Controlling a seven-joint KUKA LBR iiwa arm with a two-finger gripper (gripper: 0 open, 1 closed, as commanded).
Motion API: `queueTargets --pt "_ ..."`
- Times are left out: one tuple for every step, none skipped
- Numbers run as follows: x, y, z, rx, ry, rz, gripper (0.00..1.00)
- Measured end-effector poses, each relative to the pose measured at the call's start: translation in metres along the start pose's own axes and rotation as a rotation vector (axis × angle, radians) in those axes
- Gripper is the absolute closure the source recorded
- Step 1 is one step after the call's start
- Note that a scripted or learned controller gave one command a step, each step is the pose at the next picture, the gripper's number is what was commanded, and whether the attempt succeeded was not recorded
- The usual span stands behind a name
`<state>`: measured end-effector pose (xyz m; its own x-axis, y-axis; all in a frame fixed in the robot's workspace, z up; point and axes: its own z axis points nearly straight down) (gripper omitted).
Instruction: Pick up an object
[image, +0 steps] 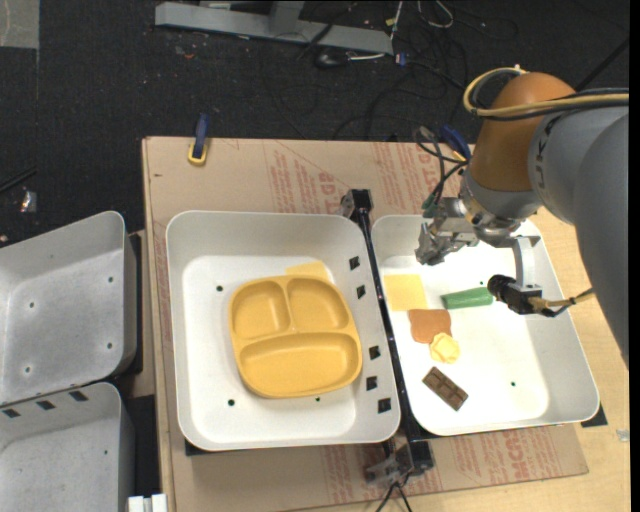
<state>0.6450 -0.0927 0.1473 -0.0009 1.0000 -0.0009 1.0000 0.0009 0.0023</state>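
In the right bin (560, 385) lie a pale yellow flat square (404, 292), an orange-brown slab (430, 323), a small yellow lump (444, 348), a dark brown chocolate bar (444, 388) and a green stick (466, 297). My gripper (434, 247) hangs over the bin's back left part, a little above and to the right of the yellow square. Nothing shows between its fingers.
The left bin (200, 400) holds a yellow divided tray (296, 335) with a pale yellow piece (310, 269) peeking out behind it. A black divider (375, 310) runs between the bins. Cables and a small black part (515, 294) hang off the wrist near the green stick.
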Motion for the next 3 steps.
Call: queueTargets --pt "-0.001 -0.003 -0.063 -0.005 0.0 -0.001 1.0" --pt "-0.001 -0.003 -0.071 -0.001 0.0 -0.001 1.0" --pt "0.043 -0.022 -0.065 0.004 0.002 -0.005 1.0"
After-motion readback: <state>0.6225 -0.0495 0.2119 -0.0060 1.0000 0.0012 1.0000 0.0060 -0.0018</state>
